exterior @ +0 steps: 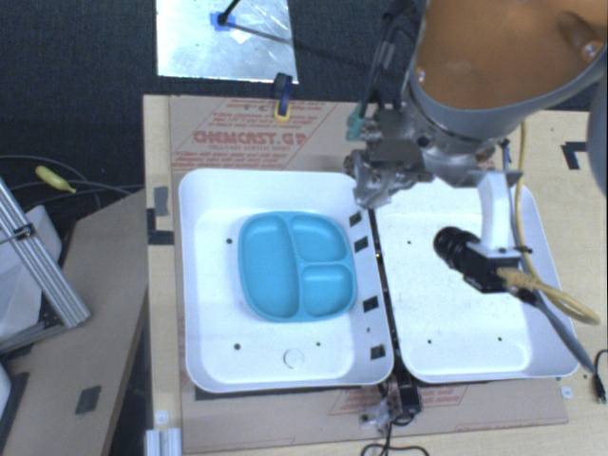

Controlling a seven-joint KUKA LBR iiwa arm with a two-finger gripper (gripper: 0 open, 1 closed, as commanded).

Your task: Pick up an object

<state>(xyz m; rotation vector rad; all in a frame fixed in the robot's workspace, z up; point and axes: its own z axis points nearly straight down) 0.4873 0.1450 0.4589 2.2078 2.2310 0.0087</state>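
A blue divided plate is seen lying flat near the centre of the left bin, its three compartments facing up. No other loose object is noted in that bin. The right bin carries a black cylindrical fitting with a tan cable, at about 3 o'clock from the plate; it looks like part of the rig rather than a pick target.

The gripper is located at about 1 o'clock from the plate, over the far end of the divider between the two bins, well apart from the plate. Whether it is open or closed cannot be told; it is dark and partly hidden under the wrist. Nothing is seen held.

Progress is judged as early: the plate is untouched and rests on the bin floor. Remaining: travel toward 7 o'clock over the plate, descent, grasp on a rim, lift. The low, flat rim is judged to offer little purchase.
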